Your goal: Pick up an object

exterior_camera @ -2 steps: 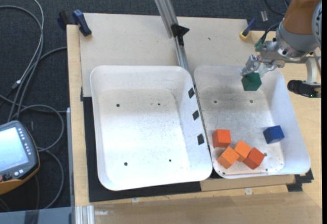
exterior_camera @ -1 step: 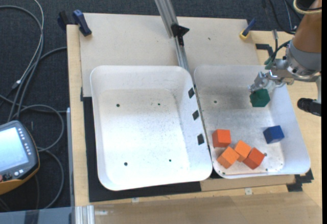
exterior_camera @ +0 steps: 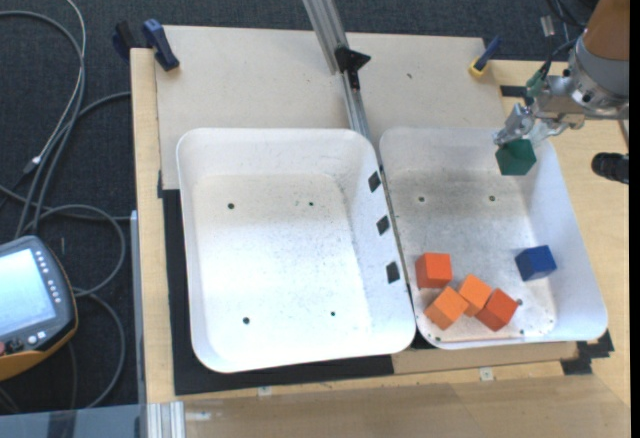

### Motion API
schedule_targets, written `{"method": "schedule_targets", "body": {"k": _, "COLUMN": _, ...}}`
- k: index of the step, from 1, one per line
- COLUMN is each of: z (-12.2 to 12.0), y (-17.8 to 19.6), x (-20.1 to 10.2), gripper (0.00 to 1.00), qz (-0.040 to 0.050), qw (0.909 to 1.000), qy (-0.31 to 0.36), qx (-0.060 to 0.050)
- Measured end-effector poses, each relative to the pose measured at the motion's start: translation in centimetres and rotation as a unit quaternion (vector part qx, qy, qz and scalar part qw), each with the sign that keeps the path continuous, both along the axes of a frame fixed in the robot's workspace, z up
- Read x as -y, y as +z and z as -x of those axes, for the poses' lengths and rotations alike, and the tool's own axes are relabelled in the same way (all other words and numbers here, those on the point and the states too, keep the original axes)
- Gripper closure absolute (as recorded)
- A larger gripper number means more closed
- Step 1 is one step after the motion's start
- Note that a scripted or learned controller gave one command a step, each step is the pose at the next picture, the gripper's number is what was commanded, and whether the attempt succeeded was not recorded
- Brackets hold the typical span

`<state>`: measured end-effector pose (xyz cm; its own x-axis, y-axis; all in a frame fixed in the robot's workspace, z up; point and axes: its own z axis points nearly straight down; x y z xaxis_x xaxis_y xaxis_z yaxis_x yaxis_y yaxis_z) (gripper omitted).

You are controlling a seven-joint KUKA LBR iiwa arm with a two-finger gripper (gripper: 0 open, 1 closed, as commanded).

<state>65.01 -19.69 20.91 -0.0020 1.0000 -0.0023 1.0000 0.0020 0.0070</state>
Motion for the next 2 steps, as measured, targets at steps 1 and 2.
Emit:
{"method": "schedule_targets", "body": {"k": 1, "z": -0.5, "y": 6.7, "x": -6.3, "gripper": 1.00, "qz": -0.0017, "qw": 1.0000, "qy": 0.003, "qx": 0.001}}
{"method": "schedule_targets", "body": {"k": 2, "z": 5.1, "y": 1.8, "x": -14.3, "gripper": 1.00, "qz": -0.0040, "qw": 1.0000, "qy": 0.003, "qx": -0.008}}
